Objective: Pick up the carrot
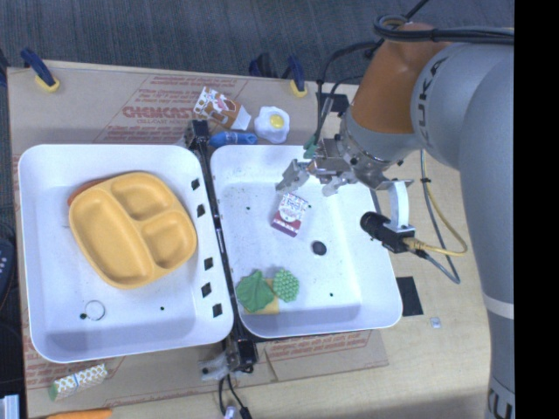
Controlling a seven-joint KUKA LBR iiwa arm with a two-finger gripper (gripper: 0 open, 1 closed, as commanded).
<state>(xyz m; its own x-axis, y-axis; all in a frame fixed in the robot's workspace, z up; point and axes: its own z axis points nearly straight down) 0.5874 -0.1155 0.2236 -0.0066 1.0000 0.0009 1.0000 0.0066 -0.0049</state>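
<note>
- Currently the jaws look spread apart with nothing between them; the gripper (312, 180) hangs over the far half of the right bin (376, 308).
- A red-and-white packet (290, 214) lies in the right bin's middle, just nearer than the fingertips. It is not the target.
- A small dark spot (319, 249) sits on the right bin's floor, near the centre.
- The carrot (270, 305) is hard to pin down. Best guess is the orange-yellow bit at the right bin's near-left corner, mostly covered by a green leafy piece (254, 291), with a green knobbly piece (286, 284) touching beside it.
- Step, as a judgement: approach only, no grasp made. The gripper is well apart from the target.
- The next move calls for travel across the right bin toward its near-left corner, passing the packet, then a descent with the jaws kept wide.
- Edges: the target sits close to the right bin's near wall and left wall, so finger room there is tight. The green pieces on top could get grabbed instead.
- Open room: the right bin's middle and right-hand floor is mostly bare, which makes an easy lane.
- Left of the right bin, the other bin (35, 260) holds a yellow divided plate (131, 227), out of the way.
</note>
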